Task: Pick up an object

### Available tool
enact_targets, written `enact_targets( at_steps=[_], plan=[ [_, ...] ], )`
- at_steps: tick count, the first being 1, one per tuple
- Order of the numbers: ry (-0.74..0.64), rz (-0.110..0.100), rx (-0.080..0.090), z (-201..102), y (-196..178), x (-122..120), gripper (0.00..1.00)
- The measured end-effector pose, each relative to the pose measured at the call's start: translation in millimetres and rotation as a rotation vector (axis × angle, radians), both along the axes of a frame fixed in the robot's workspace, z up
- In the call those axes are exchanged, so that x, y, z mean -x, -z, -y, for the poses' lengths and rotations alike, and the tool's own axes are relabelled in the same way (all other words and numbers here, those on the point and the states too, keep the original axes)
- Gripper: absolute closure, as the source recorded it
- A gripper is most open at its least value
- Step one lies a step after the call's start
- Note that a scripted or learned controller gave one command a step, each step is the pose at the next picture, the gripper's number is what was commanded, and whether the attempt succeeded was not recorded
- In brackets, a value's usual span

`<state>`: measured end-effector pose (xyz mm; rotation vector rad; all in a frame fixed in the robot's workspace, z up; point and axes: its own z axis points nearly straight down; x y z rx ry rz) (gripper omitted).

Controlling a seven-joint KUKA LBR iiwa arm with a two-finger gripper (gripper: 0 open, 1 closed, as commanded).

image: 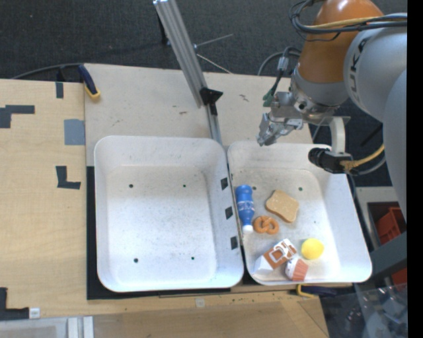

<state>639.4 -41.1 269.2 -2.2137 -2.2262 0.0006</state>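
gripper [269, 136] at the right bin's [344, 218] upper edge, fingers' state unclear; bread slice [283, 206] lies below it, toward lower frame

overhead camera, apparently slanted, both bins [99, 158]

Grey arm [386, 72], orange band [334, 33], black cables [310, 16]

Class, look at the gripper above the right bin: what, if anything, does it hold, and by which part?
Nothing. The gripper hangs above the far rim of the right bin with no object between its fingers.
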Motion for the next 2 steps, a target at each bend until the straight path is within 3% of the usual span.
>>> enact_targets(
  at_steps=[2],
  plan=[
    [0.0,-0.003,0.001,-96.2,22.4,40.2,1.0]
  ],
)
